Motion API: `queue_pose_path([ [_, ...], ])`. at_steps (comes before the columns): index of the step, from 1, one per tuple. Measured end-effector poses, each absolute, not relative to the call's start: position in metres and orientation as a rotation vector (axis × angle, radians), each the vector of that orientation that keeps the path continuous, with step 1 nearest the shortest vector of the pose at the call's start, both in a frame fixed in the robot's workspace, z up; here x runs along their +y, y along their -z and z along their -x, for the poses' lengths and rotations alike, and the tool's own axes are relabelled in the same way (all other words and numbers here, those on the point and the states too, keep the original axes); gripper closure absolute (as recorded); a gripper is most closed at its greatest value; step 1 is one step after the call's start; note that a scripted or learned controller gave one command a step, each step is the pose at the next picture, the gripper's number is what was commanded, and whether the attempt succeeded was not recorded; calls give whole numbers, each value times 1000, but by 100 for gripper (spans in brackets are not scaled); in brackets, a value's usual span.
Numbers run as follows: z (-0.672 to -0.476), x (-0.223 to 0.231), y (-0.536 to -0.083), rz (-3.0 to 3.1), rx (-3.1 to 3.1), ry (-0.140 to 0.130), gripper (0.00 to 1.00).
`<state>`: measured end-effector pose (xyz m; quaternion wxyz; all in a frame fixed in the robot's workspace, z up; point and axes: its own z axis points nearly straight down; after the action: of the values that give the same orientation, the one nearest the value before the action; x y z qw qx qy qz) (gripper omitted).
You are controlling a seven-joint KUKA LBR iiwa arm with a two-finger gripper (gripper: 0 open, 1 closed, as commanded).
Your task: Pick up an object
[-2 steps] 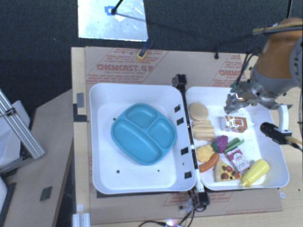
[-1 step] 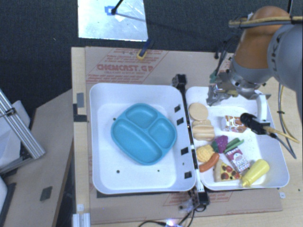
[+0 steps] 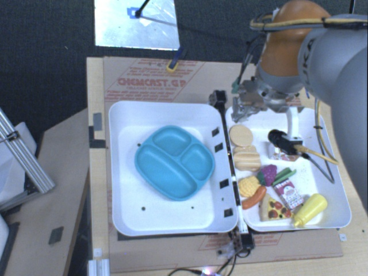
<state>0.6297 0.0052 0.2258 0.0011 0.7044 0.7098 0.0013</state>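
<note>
While the blue plate [image 3: 174,161] lies alone in the left bin [image 3: 123,211], toys crowd the right bin [image 3: 339,211]: cookie [image 3: 241,135], bread [image 3: 246,158], corn [image 3: 248,185]. Hand [image 3: 248,105] above cookie; grip state unclear. Advise descending straight, centred on it.

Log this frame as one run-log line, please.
phase: approach | tool: above right bin far-left corner, nothing seen held | right bin: toy food cluttered | left bin: blue divided plate

A dark carpeted floor [image 3: 46,45] surrounds the tan bench [image 3: 69,154]. A shiny metal plate [image 3: 135,16] lies at far left; aluminium framing [image 3: 20,160] stands near left.
</note>
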Motion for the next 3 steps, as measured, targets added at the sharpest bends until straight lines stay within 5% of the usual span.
queue_pose_path([
  [2,-645,75,-224,-2213,2228,-4,100],
  [3,-642,73,-220,-2216,2225,-2,100],
])
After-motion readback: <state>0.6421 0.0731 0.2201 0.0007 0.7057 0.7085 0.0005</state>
